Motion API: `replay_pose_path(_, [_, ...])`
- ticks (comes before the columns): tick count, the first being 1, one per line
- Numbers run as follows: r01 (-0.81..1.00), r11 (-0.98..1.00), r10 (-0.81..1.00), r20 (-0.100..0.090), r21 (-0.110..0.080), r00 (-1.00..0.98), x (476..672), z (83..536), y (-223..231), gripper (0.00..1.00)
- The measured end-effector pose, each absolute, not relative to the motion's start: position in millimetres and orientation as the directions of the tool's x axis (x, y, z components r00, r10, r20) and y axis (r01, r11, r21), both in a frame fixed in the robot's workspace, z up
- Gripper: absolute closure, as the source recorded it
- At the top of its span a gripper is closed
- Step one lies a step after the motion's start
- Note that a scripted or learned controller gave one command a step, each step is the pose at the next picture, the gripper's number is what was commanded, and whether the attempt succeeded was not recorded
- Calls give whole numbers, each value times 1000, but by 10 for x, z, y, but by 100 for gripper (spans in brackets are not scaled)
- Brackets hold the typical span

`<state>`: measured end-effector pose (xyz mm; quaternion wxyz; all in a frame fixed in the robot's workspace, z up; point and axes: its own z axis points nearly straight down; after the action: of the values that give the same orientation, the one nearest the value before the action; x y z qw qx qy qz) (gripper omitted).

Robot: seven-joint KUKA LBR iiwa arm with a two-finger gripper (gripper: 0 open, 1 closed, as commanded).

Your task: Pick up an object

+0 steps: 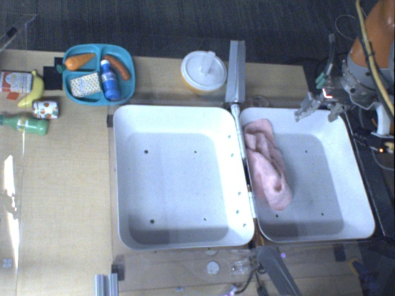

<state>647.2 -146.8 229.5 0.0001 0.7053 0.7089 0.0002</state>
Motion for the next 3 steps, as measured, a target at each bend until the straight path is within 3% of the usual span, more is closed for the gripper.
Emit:
replay_pose_path(1, [975, 224, 975, 0, 2, -224, 5749, 1044, -820, 0])
replay_pose_path(2, [1000, -11, 1000, 0, 2, 11, 5707, 1844, -709, 0])
replay_pose_path(3, [992, 123, 992, -1, 7, -123, 6096, 959, -821, 0])
